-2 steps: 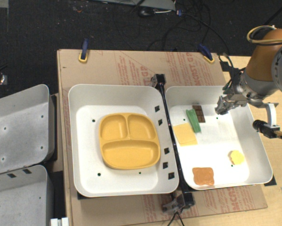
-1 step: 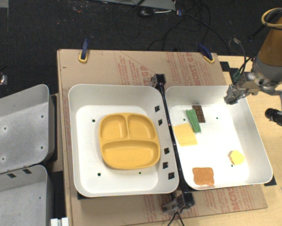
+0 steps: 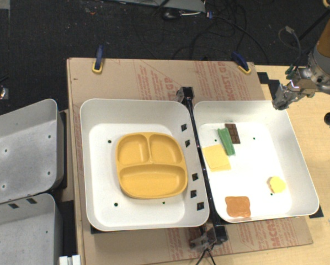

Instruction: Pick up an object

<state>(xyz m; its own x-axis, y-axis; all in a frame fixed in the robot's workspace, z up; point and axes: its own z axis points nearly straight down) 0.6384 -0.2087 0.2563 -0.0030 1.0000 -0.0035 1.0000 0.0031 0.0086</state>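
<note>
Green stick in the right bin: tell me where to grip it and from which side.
Grip the green stick near its lower half, coming straight down from above, fingers closing across its narrow width. It lies flat, long and thin, with the brown block against its upper end and the yellow square at its left.

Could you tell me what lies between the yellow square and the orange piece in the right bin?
Bare white bin floor: the camera view shows nothing between the yellow square and the orange piece.
</note>
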